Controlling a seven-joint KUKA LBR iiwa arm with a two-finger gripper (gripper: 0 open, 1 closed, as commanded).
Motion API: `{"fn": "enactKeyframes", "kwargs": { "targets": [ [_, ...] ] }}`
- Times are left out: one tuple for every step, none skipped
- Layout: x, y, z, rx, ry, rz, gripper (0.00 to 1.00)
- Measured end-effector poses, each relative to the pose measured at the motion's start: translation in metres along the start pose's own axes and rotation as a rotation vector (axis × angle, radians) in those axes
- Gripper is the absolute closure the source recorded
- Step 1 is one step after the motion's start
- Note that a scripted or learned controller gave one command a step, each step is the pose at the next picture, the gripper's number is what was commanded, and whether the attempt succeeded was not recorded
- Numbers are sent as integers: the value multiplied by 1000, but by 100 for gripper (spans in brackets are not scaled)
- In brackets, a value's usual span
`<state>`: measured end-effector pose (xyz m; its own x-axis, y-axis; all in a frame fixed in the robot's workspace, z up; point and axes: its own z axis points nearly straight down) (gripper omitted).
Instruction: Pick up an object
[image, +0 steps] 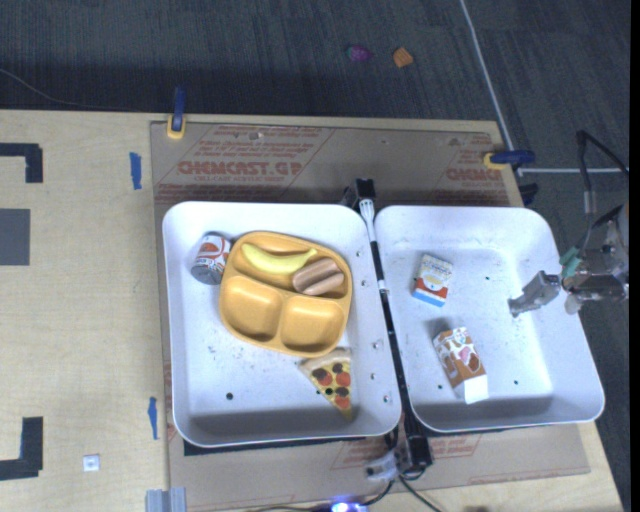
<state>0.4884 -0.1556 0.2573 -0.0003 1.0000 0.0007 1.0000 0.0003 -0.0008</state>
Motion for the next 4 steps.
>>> {"fn": "enactKeyframes", "kwargs": {
  "targets": [
    [24, 4, 129, -2, 0, 1, 0],
    [41, -3, 154, -2, -1, 1, 0],
    [59, -7, 168, -9, -7, 6, 0],
    [57, -5, 157, -19, -14, 8, 100]
  ]
}}
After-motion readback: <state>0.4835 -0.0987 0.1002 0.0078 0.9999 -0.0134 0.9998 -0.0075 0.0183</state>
